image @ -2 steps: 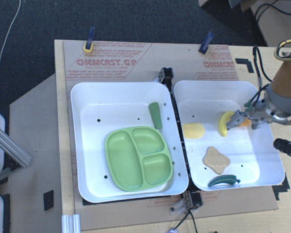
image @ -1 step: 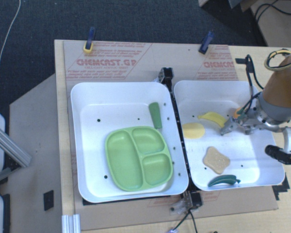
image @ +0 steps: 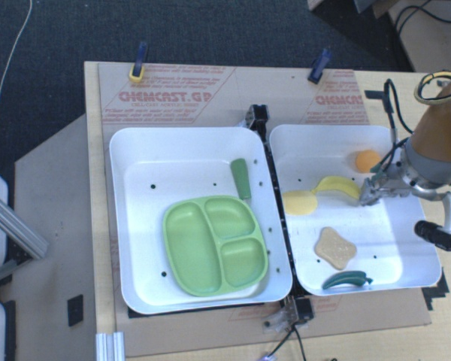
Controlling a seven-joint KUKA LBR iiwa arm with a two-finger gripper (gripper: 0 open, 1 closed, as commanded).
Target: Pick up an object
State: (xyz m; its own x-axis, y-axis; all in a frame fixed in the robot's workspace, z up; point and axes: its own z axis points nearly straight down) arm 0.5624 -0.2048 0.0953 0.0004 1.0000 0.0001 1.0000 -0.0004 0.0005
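The claw (image: pixel 370 192) is seen low in the right bin (image: pixel 413 273), just beside the yellow banana (image: pixel 338 187); whether it is open cannot be told. An orange ball (image: pixel 367 159) is found nearby.

Light green divided plate (image: pixel 214 243) and darker green stick (image: pixel 241 179) in the white bin at nine o'clock (image: pixel 128 201); yellow banana (image: pixel 338 187), orange ball (image: pixel 367 160), tan biscuit (image: pixel 334 248) at three o'clock

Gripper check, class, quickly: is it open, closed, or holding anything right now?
Gripper: cannot be told; it sits low in the right bin, at the end of the yellow banana.
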